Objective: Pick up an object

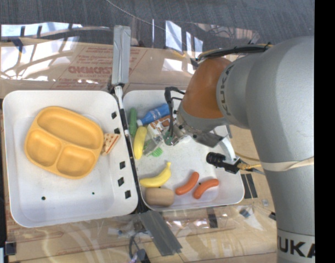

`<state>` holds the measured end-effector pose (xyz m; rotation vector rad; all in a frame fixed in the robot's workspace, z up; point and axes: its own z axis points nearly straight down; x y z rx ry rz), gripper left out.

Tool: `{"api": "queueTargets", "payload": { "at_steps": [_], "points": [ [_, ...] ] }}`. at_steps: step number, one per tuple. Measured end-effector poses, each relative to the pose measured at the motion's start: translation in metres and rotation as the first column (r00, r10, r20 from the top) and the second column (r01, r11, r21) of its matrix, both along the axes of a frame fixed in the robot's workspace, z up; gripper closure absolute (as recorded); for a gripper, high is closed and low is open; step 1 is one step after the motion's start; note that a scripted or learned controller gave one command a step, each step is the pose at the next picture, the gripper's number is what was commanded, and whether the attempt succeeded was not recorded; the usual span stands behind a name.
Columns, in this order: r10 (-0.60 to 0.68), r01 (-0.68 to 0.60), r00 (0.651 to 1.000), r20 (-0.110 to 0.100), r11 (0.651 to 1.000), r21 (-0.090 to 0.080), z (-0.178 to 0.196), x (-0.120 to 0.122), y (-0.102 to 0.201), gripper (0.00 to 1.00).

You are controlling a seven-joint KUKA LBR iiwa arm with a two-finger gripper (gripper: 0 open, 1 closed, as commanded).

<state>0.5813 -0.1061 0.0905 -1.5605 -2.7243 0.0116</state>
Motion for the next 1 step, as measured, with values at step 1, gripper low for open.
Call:
{"api": "queueTargets", "payload": {
  "at_steps": [1],
  "points": [
    [0.006, -0.006, 1.000, -0.003, 1.000, 0.006, 0.0076, 0.0005, 0.0031, 1.00]
  ]
}}
